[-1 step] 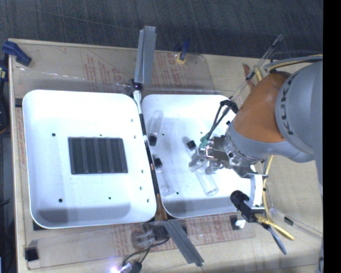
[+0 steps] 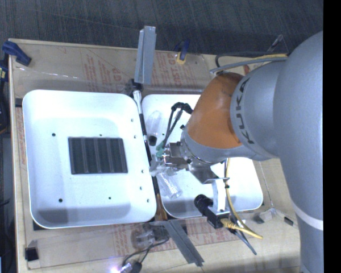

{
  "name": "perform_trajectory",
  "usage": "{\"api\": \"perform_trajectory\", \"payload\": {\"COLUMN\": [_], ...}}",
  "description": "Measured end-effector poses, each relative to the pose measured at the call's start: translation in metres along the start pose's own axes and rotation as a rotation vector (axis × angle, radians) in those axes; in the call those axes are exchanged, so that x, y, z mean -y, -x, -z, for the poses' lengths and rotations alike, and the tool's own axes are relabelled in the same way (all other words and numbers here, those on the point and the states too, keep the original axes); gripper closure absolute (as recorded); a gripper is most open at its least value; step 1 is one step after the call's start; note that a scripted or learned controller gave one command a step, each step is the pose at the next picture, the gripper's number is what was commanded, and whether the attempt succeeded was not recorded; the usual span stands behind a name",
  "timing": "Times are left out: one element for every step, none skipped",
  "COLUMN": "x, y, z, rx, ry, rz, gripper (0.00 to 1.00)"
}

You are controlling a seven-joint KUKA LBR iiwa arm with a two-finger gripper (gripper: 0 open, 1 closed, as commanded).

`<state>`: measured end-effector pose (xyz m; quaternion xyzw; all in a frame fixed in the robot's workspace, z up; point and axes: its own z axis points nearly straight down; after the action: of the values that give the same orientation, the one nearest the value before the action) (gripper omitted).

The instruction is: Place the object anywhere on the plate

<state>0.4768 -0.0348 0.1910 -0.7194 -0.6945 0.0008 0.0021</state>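
Nearest us, at the front edge of the bench, we see a metal bracket and loose cables, with a yellow hose and a black fitting hanging off the arm. Just behind that, in the right bin, a clear crumpled item lies by the bin's left wall; we judge it the likely object to move, though it is see-through and hard to outline, so its long axis is unclear. The gripper hangs just above and beside it, close to the wall between the two bins. We cannot tell whether the gripper is clenched, released or holding anything; wrist hardware blocks it. The plate, a dark ribbed rectangle, sits in the middle of the left bin, well apart to the picture's left of the gripper, long axis running left-right. So the coming move is a carry leftward over the two rims, which are the one obstacle. Further back, a second clear item rests in the right bin's upper left corner. Farthest, a grey post stands behind the bins, with a blue clamp at the far corner.
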Motion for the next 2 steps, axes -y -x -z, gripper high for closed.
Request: {"api": "perform_trajectory", "payload": {"x": [-0.075, -0.015], "y": [-0.064, -0.159], "z": [-0.001, -0.060], "rx": [0.002, 0.004], "ry": [-0.002, -0.004], "rz": [-0.053, -0.041], "gripper": [1.00, 1.00]}}
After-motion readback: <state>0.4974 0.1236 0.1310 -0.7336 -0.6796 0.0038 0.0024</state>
